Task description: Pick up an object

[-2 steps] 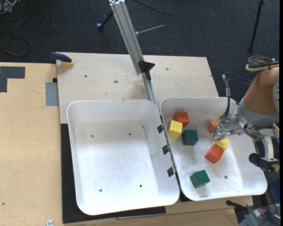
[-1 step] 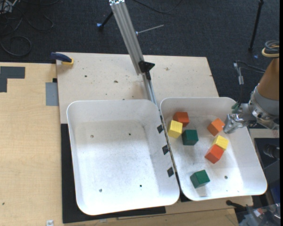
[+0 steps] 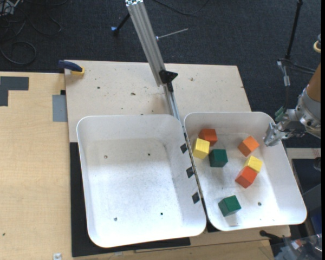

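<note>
Operator: Camera view first — where do your blocks sit, and why there?

Guide: You see seven blocks loose in the right bin [image 3: 292, 199], spread apart enough to take singly. Your gripper [image 3: 272, 136] hangs over that bin's right rim, just beside the orange block [image 3: 248, 145], probably your nearest target.

Operator: And the pincer?

Guide: You cannot tell whether it is apart or together. It clamps nothing.

Operator: The left bin [image 3: 97, 145]?

Guide: Likely your drop place.
</note>
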Tool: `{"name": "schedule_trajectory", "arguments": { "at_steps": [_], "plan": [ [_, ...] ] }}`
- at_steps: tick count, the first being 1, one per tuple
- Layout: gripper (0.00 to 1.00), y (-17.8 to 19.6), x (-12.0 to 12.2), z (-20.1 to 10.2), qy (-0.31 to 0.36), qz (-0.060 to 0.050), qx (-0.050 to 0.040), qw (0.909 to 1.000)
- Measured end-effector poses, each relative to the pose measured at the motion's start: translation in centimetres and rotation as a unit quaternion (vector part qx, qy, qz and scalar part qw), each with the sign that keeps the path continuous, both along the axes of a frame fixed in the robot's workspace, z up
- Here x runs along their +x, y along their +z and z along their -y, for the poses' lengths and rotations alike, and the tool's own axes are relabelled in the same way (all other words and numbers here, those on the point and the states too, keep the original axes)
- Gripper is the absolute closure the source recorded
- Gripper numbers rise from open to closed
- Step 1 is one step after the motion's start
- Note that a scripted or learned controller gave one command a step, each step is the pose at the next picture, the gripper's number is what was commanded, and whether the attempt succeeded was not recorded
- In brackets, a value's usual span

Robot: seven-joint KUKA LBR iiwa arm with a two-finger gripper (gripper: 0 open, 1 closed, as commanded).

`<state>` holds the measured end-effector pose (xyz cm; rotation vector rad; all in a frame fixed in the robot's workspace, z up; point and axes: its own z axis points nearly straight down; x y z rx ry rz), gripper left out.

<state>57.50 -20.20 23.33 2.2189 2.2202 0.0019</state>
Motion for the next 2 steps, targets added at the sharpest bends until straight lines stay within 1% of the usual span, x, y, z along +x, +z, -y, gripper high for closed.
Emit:
{"name": "schedule_trajectory", "arguments": {
  "at_steps": [1, 2],
  "plan": [
    [1.0, 3.6, 0.0, 0.1, 0.001, 0.0, 0.0002, 1.0],
    [1.0, 4.0, -0.8, -4.6, 0.002, -0.003, 0.0017, 1.0]
  ]
}}
